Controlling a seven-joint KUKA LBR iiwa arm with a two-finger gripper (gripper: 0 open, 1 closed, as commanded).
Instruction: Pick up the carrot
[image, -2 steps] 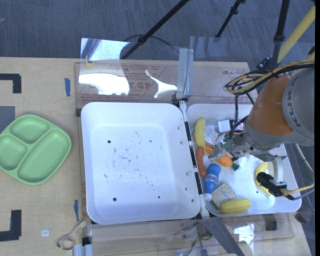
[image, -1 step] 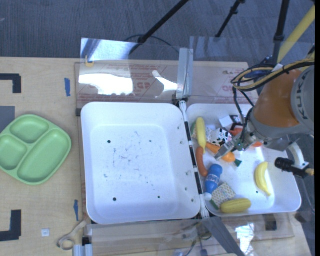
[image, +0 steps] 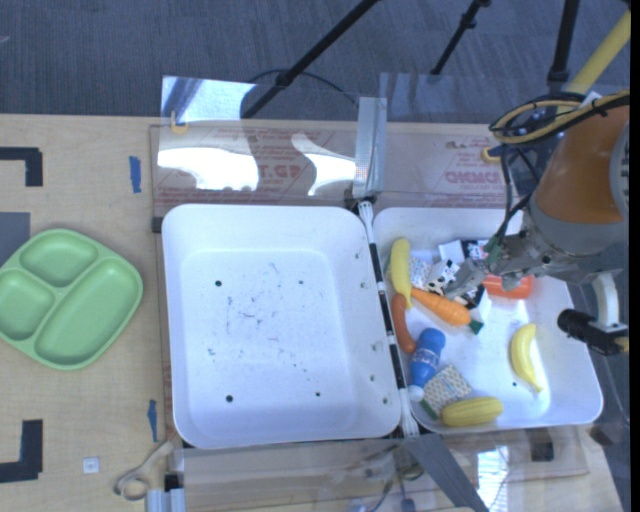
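The carrot (image: 441, 306) is orange with a small green tip at its right end. It lies slanted in the middle of the right bin (image: 575, 400). My gripper (image: 468, 288) reaches in from the right and hangs low just above the carrot's right end, close to it or touching it. The arm's wrist hides part of a flat orange piece (image: 512, 288) right behind the gripper.
Around the carrot lie a yellow long fruit (image: 400, 265), an orange stick (image: 402, 325), a blue bottle (image: 427, 355), a banana (image: 527, 357), a yellow corn-like piece (image: 470, 410) and a speckled block (image: 449, 383). The left bin (image: 190, 240) adjoins. A green divided plate (image: 65, 297) sits at far left.
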